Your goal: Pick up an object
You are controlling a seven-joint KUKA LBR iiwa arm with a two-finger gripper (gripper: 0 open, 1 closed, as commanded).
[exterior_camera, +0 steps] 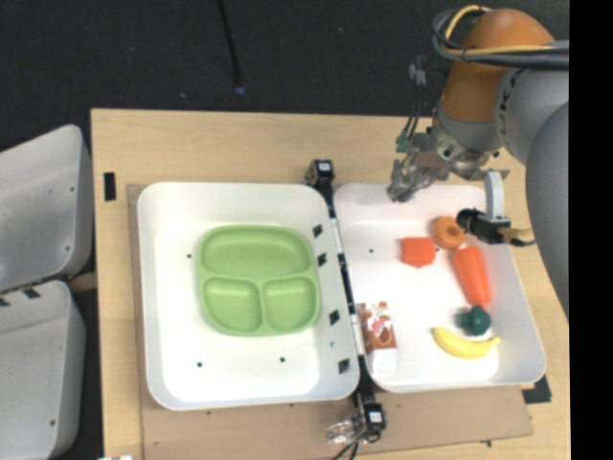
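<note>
The right bin (pixel 383 217) holds several items: an orange-red block (pixel 418 251), an orange ring (pixel 447 232), a carrot with a green top (pixel 472 278), a yellow banana (pixel 464 343) and a small printed carton (pixel 380 329) by the divider. My gripper (pixel 402 186) hangs over the bin's far left part, above and left of the block, with nothing seen in it.
The left bin (pixel 163 218) carries a green three-section plate (pixel 258 278). A black clip (pixel 320 172) sits at the far end of the divider between the bins. The grey arm with its orange band (pixel 488 56) fills the upper right. Bare white floor lies beneath the gripper.
</note>
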